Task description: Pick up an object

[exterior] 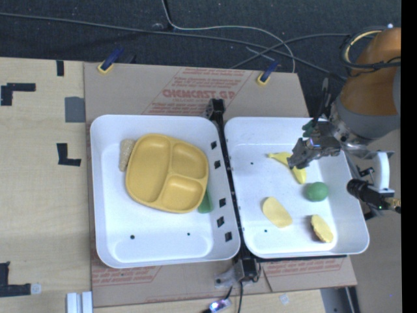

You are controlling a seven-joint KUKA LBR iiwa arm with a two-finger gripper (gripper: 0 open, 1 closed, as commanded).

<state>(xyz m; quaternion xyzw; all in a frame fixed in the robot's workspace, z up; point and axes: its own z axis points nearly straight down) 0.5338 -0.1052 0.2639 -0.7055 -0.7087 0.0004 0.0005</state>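
Observation:
In the right bin [260, 135] lie a yellow banana-like piece [288, 163], a green ball [317, 191], a pale yellow oval [277, 212] and a small yellow-orange piece [322, 229]. My gripper [303, 154] hangs over the upper right part of that bin, its dark fingers right at the banana piece and partly covering it. Whether the fingers touch or grip the piece is not visible. The grey arm with its orange band [374, 64] reaches in from the right.
The left bin [111, 233] holds a yellow divided plate [167, 172], a tan sponge-like piece [125, 154] at the plate's left edge and a green bit [206, 204] peeking out at its lower right. A black divider [225, 175] runs between the bins. Cables lie behind on the dark cloth.

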